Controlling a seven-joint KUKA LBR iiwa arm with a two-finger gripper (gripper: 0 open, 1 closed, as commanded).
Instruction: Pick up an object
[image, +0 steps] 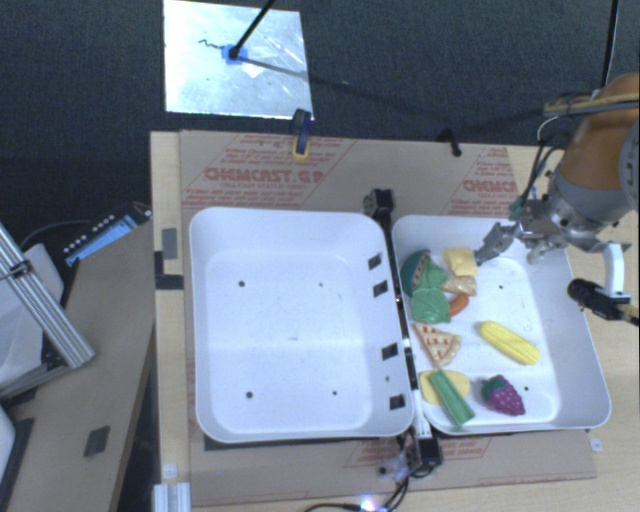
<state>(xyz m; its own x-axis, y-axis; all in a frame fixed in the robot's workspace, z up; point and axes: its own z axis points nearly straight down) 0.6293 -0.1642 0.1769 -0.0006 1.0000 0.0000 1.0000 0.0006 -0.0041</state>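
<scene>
- Toy food, the pick candidates, all lies in the right bin (585, 385); the left bin (215, 250) sits beside it, touching along the middle divider.
- Left to right in the right bin: a green leafy piece (428, 298) with a watermelon-like wedge (415, 268) hard against the divider; a pizza-like slice (437, 343) below them; a green stick (455, 402) lying over a pale yellow piece (445, 382) near the front edge.
- Further right: a yellow block (460, 262) with an orange piece (459, 302) just under it, then a corn cob (510, 342) lying apart, and purple grapes (505, 396) near the front.
- Gripper (520, 240) hangs over the back of the right bin, just right of the yellow block, on the arm reaching in from the right.
- Pincer looks spread: one finger (492, 244) points left-down towards the yellow block, the other towards the right. Nothing sits between them. Contact with the block is too close to call.
- Risk, my judgement: the block, the orange piece and the green leafy piece crowd together, so a descent here could land a finger on top of one and shove it aside, or pinch two at once.
- Risk: pieces against the divider leave little room for a finger on that side.
- Corn cob looks the cleanest target, being isolated.
</scene>
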